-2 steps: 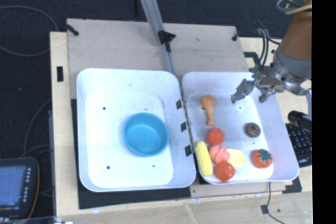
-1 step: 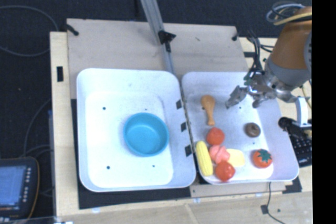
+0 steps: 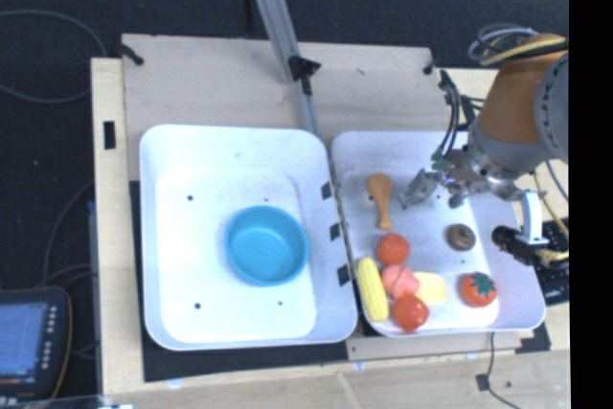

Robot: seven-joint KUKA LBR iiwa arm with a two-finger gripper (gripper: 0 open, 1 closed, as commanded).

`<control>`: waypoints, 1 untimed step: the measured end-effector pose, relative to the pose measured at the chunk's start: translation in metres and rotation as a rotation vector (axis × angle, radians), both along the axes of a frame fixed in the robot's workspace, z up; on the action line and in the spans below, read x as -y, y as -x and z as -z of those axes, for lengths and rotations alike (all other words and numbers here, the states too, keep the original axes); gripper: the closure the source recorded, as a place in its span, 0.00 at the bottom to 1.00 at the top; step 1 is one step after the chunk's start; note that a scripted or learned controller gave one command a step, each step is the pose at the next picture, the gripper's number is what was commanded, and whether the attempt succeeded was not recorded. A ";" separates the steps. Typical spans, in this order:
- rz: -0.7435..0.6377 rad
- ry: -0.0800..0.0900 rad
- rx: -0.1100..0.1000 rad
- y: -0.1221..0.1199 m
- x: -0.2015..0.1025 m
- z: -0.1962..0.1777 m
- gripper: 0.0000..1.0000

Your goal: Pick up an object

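Hand (image 3: 428, 188) hangs over your right bin (image 3: 421, 148), beside the drumstick (image 3: 381, 198); you cannot tell its opening. Left bin (image 3: 172, 158) holds 1 blue bowl (image 3: 266, 244).

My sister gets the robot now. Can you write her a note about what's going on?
Gripper: over the upper part of the right bin, holding nothing that I can see.
Right bin: toy drumstick just left of the gripper, brown round piece, strawberry, corn cob, two red tomatoes, a pink piece and a yellow piece.
Left bin: blue bowl.
Done: nothing picked up.
Left: choose an object, probably the drumstick as it is closest, grasp it and lift it.
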State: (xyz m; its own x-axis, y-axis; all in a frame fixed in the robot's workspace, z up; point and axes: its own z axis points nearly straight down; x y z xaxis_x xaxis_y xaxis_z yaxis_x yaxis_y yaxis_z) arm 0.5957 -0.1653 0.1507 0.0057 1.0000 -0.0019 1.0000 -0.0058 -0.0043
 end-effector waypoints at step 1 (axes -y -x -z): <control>0.003 0.000 0.010 -0.002 0.001 -0.016 1.00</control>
State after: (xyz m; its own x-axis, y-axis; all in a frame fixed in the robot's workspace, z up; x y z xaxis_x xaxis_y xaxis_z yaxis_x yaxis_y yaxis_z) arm 0.5978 -0.1660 0.1670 0.0086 1.0000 -0.0014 0.9999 -0.0086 0.0054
